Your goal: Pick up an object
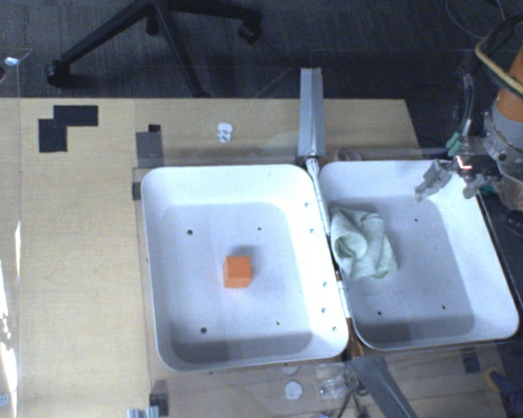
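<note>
A small orange cube (238,271) rests near the middle of the left bin (172,252). A crumpled pale cloth (362,244) lies at the left side of the right bin (457,272), against the wall between the two bins. My gripper (450,182) hangs over the right bin's far right corner, well to the right of the cloth and apart from it. Its two fingers (430,180) stand spread, open, with nothing between them.
A grey metal post (311,114) stands at the back between the bins. The arm's orange band (511,103) and cables sit at the right edge. Black tape marks (65,125) lie on the wooden bench at the back left.
</note>
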Tool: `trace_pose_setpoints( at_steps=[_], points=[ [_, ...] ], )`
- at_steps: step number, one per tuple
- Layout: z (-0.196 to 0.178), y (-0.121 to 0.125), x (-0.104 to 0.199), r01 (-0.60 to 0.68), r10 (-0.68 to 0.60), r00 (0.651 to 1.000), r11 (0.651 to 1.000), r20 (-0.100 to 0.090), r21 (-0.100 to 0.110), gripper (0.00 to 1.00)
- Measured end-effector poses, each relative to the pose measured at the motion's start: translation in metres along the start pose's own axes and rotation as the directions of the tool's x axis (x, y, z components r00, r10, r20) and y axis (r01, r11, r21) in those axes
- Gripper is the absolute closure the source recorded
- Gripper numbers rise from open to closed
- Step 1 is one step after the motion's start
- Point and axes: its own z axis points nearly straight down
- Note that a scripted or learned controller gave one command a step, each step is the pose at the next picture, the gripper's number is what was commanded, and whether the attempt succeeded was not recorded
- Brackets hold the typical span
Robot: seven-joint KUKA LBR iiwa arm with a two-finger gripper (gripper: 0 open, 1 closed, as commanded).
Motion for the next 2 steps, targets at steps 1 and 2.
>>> trace_pose_setpoints(
  at_steps=[1, 2],
  points=[
    [0.1526, 0.0299, -0.0196, -0.026, 0.026, 1.000, 1.000, 0.001, -0.005, 0.00],
    [0.1526, 0.0299, -0.0196, -0.026, 0.026, 1.000, 1.000, 0.001, -0.005, 0.00]
  ],
)
